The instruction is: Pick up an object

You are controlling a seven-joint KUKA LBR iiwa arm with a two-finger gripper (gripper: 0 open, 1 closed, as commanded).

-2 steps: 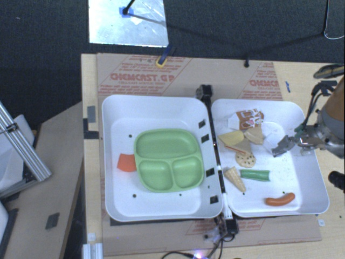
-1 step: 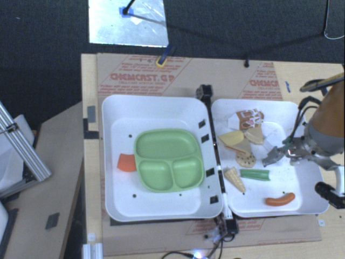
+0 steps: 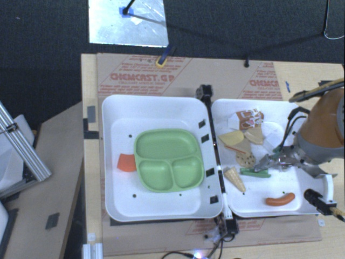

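Note:
The right bin (image 3: 280, 108) holds several toy foods. Among them are a yellow cheese wedge (image 3: 232, 139), a tan cracker (image 3: 254, 136), a holed biscuit (image 3: 245, 158), a green bean pod (image 3: 254, 172), a cone-shaped wedge (image 3: 234, 179), an orange-red sausage (image 3: 280, 199) and a white-and-brown packet (image 3: 249, 118). My gripper (image 3: 266, 162) reaches in from the right. It hangs low over the middle of this bin, just above the green pod's right end and beside the biscuit. I see nothing clearly held in it.
A green divided plate (image 3: 167, 159) and an orange block (image 3: 126, 162) lie in the left bin (image 3: 116, 123). A black-clipped divider (image 3: 211, 144) separates the bins. The grey arm (image 3: 323, 131) covers the right bin's right side. A silver sheet (image 3: 128, 15) lies behind the bench.

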